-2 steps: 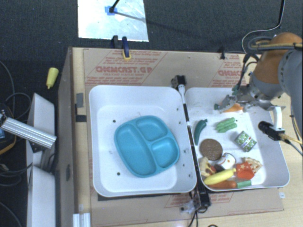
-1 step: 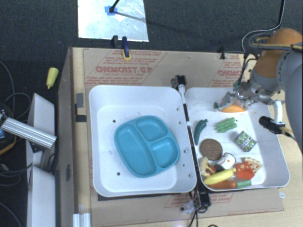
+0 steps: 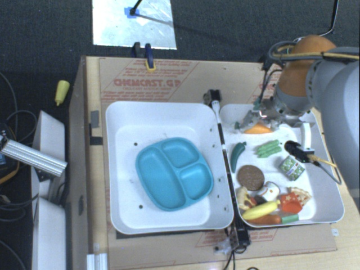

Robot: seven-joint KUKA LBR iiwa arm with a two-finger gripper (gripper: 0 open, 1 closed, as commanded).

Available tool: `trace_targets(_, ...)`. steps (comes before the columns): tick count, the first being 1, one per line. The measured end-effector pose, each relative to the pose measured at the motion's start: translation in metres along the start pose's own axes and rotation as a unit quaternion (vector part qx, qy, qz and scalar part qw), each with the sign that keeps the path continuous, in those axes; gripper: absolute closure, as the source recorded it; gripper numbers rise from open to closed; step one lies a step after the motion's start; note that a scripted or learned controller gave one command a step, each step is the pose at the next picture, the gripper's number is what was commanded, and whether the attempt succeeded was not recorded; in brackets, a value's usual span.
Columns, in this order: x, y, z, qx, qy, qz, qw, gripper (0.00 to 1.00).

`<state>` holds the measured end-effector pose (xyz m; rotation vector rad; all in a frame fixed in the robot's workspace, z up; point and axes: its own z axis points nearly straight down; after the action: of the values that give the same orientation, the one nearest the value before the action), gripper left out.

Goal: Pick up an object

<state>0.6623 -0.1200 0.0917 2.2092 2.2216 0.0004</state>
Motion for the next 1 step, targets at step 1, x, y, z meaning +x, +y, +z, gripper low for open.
trace_targets(1, -0.0001, 0.0017, -0.0131, -0.002, 0.000, -0.002, 1.0000, 1.00)
